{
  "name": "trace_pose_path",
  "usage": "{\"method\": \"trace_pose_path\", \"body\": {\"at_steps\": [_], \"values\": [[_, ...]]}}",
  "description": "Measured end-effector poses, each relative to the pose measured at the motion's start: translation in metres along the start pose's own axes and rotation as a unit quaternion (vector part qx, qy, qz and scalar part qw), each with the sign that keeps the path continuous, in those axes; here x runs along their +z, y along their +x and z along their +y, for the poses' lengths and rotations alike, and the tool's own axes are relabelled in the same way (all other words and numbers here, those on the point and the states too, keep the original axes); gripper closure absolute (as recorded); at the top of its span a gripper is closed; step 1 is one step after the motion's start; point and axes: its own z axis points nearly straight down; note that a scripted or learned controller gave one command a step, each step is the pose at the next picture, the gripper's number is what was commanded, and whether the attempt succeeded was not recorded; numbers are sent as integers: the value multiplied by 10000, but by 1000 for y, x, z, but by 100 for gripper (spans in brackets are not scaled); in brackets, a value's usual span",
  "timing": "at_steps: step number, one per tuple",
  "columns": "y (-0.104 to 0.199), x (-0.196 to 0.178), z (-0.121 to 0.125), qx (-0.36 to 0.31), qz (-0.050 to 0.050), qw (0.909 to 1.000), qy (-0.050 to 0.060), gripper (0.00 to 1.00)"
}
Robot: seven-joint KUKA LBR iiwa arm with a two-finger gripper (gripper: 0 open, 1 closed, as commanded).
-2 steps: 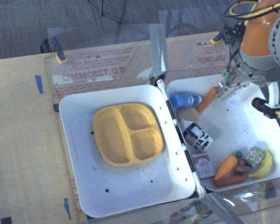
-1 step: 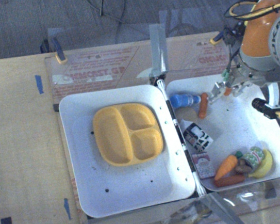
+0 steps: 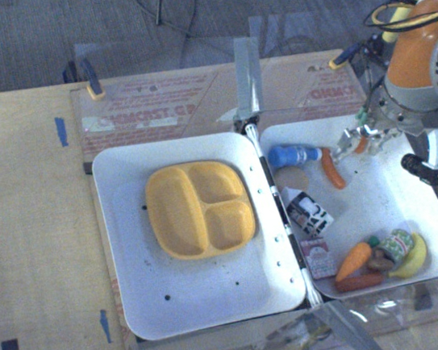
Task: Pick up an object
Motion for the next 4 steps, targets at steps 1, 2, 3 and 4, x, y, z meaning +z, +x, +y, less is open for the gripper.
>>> {"method": "trace_pose_path", "body": {"at_steps": [1, 2, 3, 4], "values": [[-3, -9, 2, -19, -101, 9999, -72, 100], [-10, 1, -14, -1352, -135, 9907, -83, 100], [12, -31, 0, 379, -126, 9992, -91, 100], [39, -119, 2, 285, -122, 9995, -84, 100]]}}
